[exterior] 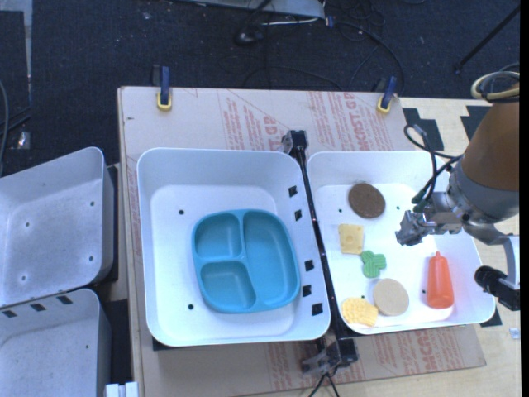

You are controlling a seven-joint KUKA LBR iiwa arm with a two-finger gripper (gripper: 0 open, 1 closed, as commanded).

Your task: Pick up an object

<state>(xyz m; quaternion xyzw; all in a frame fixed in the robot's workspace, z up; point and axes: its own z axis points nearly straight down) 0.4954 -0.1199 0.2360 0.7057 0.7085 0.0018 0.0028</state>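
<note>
- The gripper [411, 231] is hanging over the middle of the right bin [331, 172], reaching in from 3 o'clock on the grey arm [483, 197] with its orange band; it is dark and small in the view, so I cannot tell if it is released or clenched, and nothing is showing in it.
- The brown round disc [366, 199] is lying at 10 o'clock from the gripper, near it, flat and matte.
- The pale yellow square piece [351, 238] is lying at 9 o'clock, and the green knobby piece [374, 263] at 7 o'clock, just beside each other.
- The beige round disc [391, 296] and the yellow ridged piece [359, 311] are sitting at 6 to 7 o'clock, near the front rim.
- The orange bottle-shaped toy [439, 281] is lying at 5 o'clock, near the right wall.
- The left bin [157, 222] is holding a smooth blue divided plate [245, 260], well apart from the gripper, at 9 o'clock.
</note>
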